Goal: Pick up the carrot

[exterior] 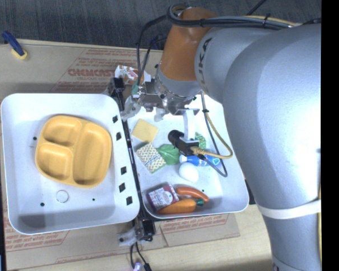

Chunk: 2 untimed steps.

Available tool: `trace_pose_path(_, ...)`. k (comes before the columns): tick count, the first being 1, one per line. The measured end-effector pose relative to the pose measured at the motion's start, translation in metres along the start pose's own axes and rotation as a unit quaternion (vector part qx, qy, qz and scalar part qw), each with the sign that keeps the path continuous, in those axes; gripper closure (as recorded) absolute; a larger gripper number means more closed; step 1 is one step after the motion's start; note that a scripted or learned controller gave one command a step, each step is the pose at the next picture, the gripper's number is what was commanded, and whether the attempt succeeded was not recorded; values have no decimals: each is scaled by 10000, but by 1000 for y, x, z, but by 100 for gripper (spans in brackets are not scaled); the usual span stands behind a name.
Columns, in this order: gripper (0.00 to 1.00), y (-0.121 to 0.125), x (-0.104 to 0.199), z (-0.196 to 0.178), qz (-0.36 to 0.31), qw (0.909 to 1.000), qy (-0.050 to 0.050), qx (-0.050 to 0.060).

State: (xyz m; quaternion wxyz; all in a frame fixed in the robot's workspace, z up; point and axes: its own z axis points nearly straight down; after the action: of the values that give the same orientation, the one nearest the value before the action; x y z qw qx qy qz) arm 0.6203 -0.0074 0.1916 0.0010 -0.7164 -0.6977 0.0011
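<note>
While the carrot [178, 207] lies along the near wall of the bin on the view's right [236, 188], a reddish sausage-like piece [191, 193] touches it on the far side and a red packet [163, 196] sits just beside its blunt end. The gripper [158, 113] hangs over the same bin's far end, well apart from the carrot. Whether the gripper is spread or pressed together cannot be told from this angle, and nothing is seen held in it.

Lying against the wall, the carrot appears to have little room on its near side. A grasp across its width would likely have to fit between the wall and the sausage piece, so a descent from straight above its middle looks the safer bet.

Between carrot and gripper the bin floor is crowded:
- a white egg [188, 173]
- a blue item [204, 161]
- a green leafy piece [169, 153]
- a checkered block [151, 157]
- farther back, a pale yellow cheese wedge [145, 130]

Travel toward the carrot is judged easier above this clutter than through it.

Across the shared rim, the left-side bin [11, 168] holds a yellow divided tray [73, 148] with bare floor around it. Beyond both bins, printed cardboard [73, 61] covers the bench.
</note>
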Motion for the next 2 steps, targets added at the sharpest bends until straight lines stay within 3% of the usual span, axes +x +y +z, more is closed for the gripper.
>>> trace_pose_path(2, 0, -9, -16, 1, 1037, 9946, -3, 25)
